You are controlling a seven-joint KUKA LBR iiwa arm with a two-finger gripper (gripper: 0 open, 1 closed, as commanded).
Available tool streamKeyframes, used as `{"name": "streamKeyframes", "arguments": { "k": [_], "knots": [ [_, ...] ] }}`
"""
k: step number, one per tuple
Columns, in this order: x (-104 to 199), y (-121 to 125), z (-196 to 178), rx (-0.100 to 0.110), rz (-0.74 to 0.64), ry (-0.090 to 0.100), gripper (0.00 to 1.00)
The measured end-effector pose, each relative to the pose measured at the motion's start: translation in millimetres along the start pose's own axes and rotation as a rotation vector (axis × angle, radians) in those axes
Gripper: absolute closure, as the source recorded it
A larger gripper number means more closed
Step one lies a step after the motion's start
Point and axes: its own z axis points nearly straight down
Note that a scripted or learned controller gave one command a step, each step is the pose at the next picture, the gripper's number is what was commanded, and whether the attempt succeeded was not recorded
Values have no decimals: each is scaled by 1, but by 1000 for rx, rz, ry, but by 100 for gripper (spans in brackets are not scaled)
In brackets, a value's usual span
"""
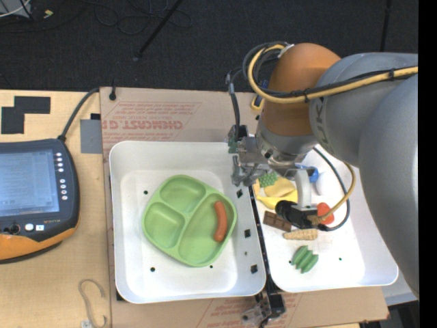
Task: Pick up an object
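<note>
Camera view, looking down at a slant: the grey arm with its orange band (297, 80) comes in from the right. Its gripper (244, 173) hangs low over the seam where the two shallow white bins meet. Whether it is clenched or released I cannot tell from here, and nothing can be seen held in it.

In the left white bin (130, 272) lies a light green plastic plate with three compartments (179, 221). A red-orange toy sausage (220, 221) rests in its right-hand compartment.

The right white bin (362, 265) holds the other small things, bunched near the wrist. A pale yellow wedge-shaped piece (280, 191) lies just beside the gripper, and a flat brown bar (274, 219) sits below it. A tan ridged stick (301, 235) lies further toward the front. A small green pod-like toy (304, 259) sits alone nearest the front edge.

Both bins sit on a brown cardboard sheet (150, 118) on the desk (68, 279). A grey and orange handheld screen unit (31, 186) lies off to the left, well apart from the bins.
</note>
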Motion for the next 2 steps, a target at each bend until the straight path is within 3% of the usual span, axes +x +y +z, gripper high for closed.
{"name": "streamKeyframes", "arguments": {
  "k": [1,2],
  "knots": [
    [38,22,0,-1,1,-1,100],
    [46,23,-12,-1,3,-2,100]
  ]
}}
